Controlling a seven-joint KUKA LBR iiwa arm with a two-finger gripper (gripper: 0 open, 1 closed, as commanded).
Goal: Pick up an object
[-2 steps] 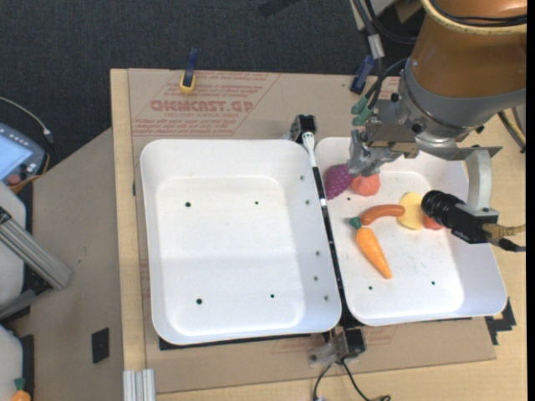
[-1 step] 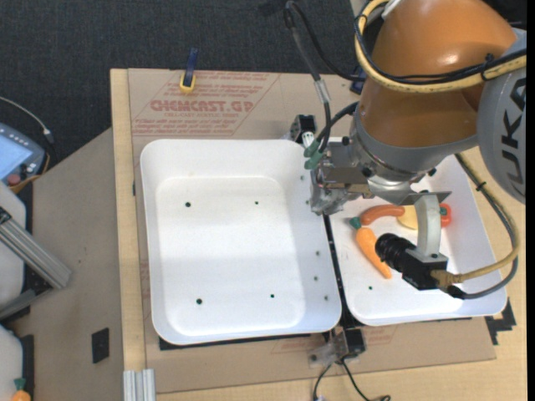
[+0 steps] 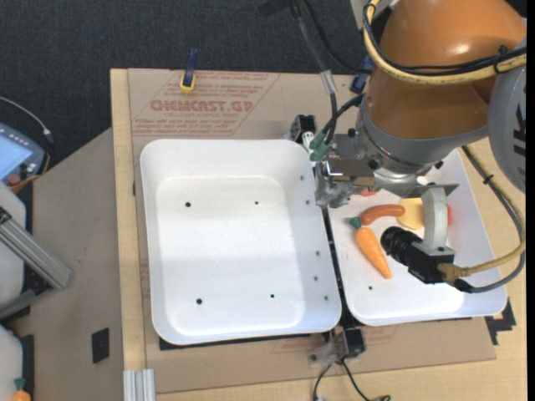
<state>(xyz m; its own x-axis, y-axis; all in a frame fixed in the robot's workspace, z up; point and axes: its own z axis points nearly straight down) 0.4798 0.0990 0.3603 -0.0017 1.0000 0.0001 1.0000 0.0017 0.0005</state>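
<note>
Orange-banded arm (image 3: 435,65) hides much of right bin (image 3: 401,303), carrot (image 3: 374,251) showing.

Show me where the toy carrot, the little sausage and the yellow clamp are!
Toy carrot (image 3: 374,251): camera view, middle of its orange body, in the right bin.
Sausage (image 3: 382,214): camera view, middle of its curved length, above the carrot.
Yellow clamp (image 3: 189,80): camera view, its yellow jaw on the cardboard's top edge.

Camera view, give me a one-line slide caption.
KUKA arm leans over the right bin, its hand near the bin's left wall, beside a toy carrot and sausage.
</note>
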